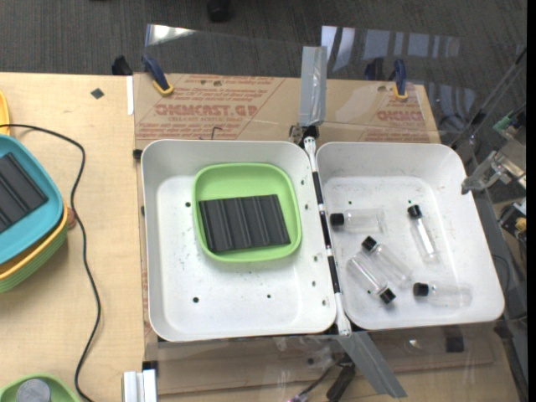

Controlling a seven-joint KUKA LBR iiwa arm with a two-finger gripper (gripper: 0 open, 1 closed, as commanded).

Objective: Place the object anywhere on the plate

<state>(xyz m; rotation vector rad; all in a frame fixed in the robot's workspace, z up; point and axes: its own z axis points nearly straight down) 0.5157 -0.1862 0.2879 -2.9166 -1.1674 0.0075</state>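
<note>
Fingers of the gripper sit at the right bin's edge, their spread unreadable.

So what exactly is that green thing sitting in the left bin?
The green plate is a squarish, shallow dish with rounded corners and a raised rim, plastic by the look of it. It lies flat on the floor of the left bin, toward its back. A dark ribbed pad rests on it, covering most of its middle.

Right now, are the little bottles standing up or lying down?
Lying down. All four clear vials rest on their sides on the floor of the right bin, black caps pointing sideways. None is on the green plate.
</note>
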